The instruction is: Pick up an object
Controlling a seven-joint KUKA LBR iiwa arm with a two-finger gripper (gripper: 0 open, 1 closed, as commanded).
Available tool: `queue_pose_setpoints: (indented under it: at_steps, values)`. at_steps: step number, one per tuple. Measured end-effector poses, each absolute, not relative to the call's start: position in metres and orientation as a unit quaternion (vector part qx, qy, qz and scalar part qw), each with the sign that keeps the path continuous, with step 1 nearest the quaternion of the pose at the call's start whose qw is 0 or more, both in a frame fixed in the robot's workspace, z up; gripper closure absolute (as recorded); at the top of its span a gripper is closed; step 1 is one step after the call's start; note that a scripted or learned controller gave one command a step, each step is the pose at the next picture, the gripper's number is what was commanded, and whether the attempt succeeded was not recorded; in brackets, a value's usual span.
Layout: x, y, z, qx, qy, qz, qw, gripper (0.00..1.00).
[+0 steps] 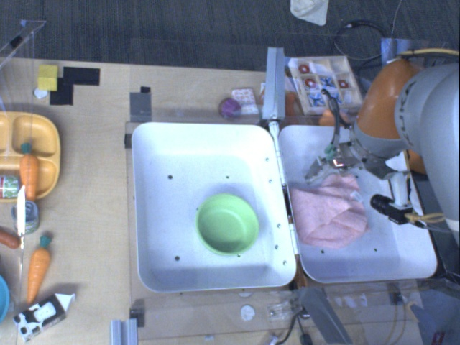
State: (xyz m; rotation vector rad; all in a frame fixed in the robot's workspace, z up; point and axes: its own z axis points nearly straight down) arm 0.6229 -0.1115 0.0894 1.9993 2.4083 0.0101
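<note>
The grey arm (424, 113) reached in from the right over the right bin (402, 264), its gripper (332, 161) low at the upper edge of a crumpled pink cloth (329, 210) that lay in that bin's left half, close to the divider between the bins. How far the jaws stood apart could not be told, nor whether any cloth lay between them. A green bowl (228, 223) sat upright in the left bin (165, 157), and a yellow divided tray (21, 149) with toy carrots (36, 264) near it lay on the bench at far left.
</note>
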Motion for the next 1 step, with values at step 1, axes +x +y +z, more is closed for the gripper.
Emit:
queue_pose_setpoints:
  at_steps: [1]
  values:
    - [0.5383, -0.1309, 0.0910, 0.673, 0.739, 0.0033, 0.007, 0.00]
